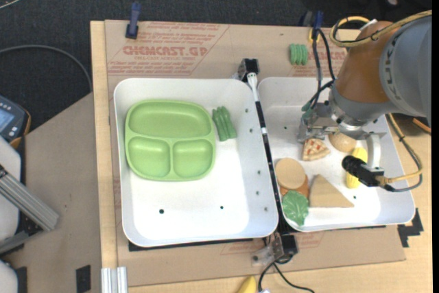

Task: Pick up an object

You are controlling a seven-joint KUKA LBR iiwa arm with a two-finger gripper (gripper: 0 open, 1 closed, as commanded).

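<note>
Nearest me in the right bin (405, 213): green leafy toy (295, 206), tan wedge (329, 194), round bun (290, 173). Just beyond, pizza slice (315, 148) lies directly under the gripper (317, 125); I can't tell how the gripper is set. Risk as I judge it: crowded pieces, so a descent slightly off nudges the slice away.
</note>
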